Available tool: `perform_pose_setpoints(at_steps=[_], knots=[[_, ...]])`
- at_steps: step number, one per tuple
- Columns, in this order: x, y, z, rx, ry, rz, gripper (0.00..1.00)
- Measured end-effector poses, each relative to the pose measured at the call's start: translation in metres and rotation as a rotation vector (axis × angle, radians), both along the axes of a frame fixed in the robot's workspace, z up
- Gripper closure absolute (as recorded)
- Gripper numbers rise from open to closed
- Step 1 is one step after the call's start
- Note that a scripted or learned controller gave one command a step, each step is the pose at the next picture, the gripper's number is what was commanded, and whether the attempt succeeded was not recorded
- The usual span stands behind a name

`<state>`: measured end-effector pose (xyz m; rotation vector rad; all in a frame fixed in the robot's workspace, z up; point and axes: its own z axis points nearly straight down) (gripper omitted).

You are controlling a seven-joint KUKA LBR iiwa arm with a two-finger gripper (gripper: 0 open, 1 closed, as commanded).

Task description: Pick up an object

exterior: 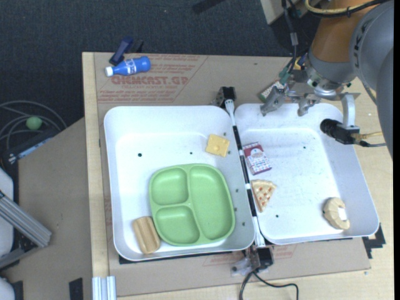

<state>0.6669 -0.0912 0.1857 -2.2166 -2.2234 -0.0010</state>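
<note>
While the arm (350, 30) reaches in, gripper (287, 102) hovers over right bin's (350, 186) far edge, fingers spread, holding nothing.

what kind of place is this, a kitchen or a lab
Most likely a robotics lab, not a kitchen: a robot arm with its claw hangs over two white bins holding toy food such as a waffle slice and a green divided plate, with loose cables nearby.

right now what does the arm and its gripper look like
The arm is grey with a rounded orange band above the wrist. Black cables run down beside the band. Below it sits a pale metal gripper with two thin grey fingers. A black cylindrical part with a cable sticks out on a bracket beside it.
</note>
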Motion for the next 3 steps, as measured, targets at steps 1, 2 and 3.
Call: perform_pose_setpoints(at_steps=[1, 2, 3], knots=[[-0.001, -0.109, -0.029, -0.005, -0.001, -0.006, 0.0], [-0.001, -0.036, -0.097, 0.0, 0.001, -0.001, 0.0], [-0.03, -0.106, -0.01, -0.006, -0.006, -0.004, 0.0]])
